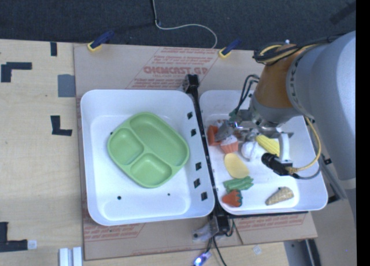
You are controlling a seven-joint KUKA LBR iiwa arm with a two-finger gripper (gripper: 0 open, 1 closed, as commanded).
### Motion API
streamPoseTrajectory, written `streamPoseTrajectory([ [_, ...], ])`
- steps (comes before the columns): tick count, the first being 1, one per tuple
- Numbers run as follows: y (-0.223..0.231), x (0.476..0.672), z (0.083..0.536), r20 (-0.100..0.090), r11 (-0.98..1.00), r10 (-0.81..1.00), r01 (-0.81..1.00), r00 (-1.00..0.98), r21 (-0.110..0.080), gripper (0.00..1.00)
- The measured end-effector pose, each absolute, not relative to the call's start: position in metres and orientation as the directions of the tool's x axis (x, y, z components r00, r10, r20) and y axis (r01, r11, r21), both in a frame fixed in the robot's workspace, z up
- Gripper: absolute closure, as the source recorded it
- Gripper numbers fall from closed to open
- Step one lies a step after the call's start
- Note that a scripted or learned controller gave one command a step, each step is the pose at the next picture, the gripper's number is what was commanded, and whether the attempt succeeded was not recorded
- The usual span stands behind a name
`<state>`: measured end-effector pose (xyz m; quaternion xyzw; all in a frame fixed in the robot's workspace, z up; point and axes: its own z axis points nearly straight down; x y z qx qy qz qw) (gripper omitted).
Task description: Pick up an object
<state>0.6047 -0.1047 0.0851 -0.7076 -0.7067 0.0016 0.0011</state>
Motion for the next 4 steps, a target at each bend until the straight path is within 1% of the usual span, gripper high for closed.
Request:
streamPoseTrajectory([
  [1, -0.102, 0.608, 0.095, 0.001, 0.002, 1.000, 1.000, -0.002, 0.000, 1.00],
  [2, -0.102, 0.607, 0.094, 0.000, 0.002, 1.000, 1.000, -0.002, -0.001, 0.00],
  [3, -0.103, 0.652, 0.085, 0.000, -0.003, 1.000, 1.000, 0.003, -0.021, 0.00],
  [4, -0.104, 0.661, 0.085, 0.002, -0.010, 1.000, 0.999, 0.010, -0.045, 0.00],
])
